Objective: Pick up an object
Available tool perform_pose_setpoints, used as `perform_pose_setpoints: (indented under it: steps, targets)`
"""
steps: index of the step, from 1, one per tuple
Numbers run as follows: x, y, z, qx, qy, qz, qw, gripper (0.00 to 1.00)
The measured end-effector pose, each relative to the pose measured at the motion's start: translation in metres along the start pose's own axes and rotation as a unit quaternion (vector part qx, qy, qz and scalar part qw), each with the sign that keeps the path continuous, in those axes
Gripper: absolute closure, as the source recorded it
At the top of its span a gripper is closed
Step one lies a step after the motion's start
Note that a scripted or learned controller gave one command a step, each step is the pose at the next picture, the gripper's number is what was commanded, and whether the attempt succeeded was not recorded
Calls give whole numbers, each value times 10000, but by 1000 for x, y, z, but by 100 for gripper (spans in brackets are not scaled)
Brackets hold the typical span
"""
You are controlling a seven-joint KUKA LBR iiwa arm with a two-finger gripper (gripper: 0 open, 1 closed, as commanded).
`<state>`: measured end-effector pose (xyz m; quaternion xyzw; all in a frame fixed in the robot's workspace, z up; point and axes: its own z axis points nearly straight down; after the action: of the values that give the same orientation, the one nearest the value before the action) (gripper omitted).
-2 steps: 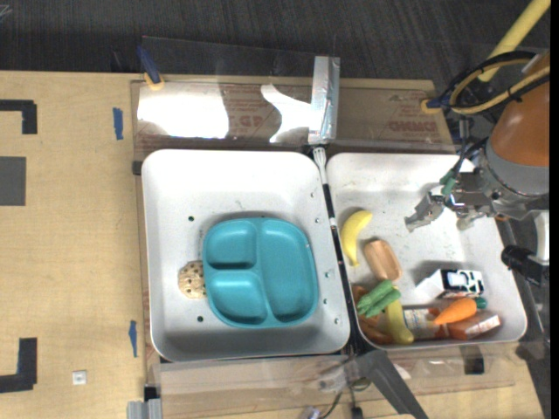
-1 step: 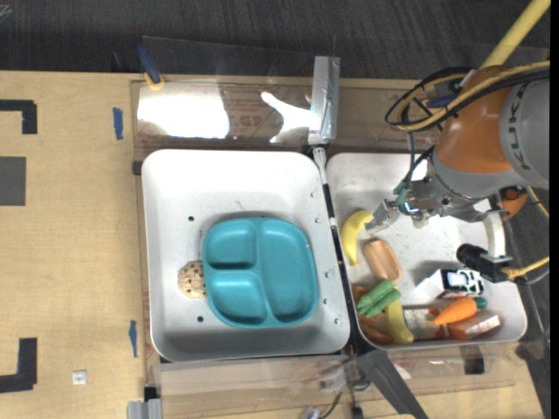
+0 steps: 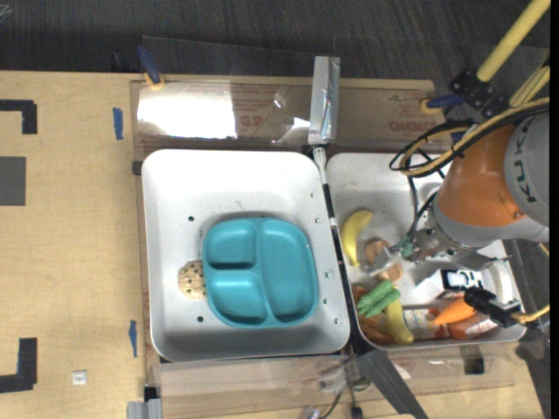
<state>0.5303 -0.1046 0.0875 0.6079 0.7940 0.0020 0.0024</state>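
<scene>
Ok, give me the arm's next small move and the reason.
Probably a short descent straight down. The gripper hangs over the right bin, just above the brown piece beside the banana, and nothing is seen between its fingers, so lowering onto that piece looks like the closest try.

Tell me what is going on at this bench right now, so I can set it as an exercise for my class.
A grey robot arm with an orange band reaches from the right into the right-hand shallow white bin. Its hand is low among a clutter of toy food: a yellow plastic banana, a green pod-shaped piece and an orange carrot-like piece. Nothing is visibly lifted. The left-hand white bin holds a teal divided plastic plate with a small speckled cookie beside it.
</scene>
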Motion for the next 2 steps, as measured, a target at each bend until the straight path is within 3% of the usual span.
perform_pose_setpoints:
  steps: [1,2]
  targets:
    - [1,-32,0,-4,-2,215,9998,0]
    - [-20,35,0,-5,-4,-614,9981,0]
